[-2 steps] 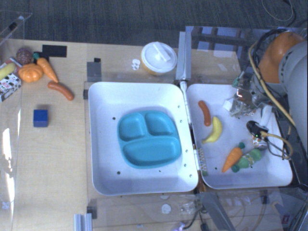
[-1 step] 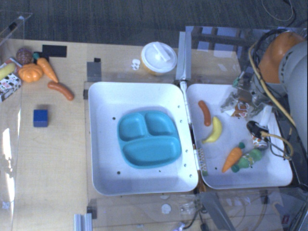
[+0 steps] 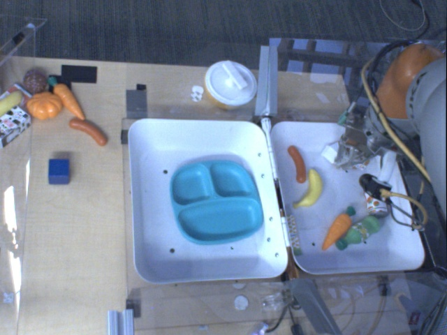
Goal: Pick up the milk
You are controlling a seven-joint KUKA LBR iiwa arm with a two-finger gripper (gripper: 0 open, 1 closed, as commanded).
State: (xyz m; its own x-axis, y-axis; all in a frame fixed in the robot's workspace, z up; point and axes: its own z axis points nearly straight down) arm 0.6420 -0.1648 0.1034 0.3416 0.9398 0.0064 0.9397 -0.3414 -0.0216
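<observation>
In the right bin [image 3: 391, 257], near its far right corner, my gripper [image 3: 353, 151] hangs low over a white boxy thing that looks like the milk carton [image 3: 330, 152]. The gripper hides most of the carton, and white corners stick out on both sides of it. I cannot tell whether the carton is between the fingers. The grey arm with its orange band [image 3: 401, 75] comes in from the upper right.
The right bin also holds a red sausage [image 3: 298, 164], a banana [image 3: 309, 189], a carrot [image 3: 337, 230], a green toy [image 3: 355, 234] and a small spotted item [image 3: 375, 203]. A blue divided plate [image 3: 218, 201] lies in the left bin [image 3: 150, 187]. Toy foods and a blue cube [image 3: 59, 171] sit on the bench at left.
</observation>
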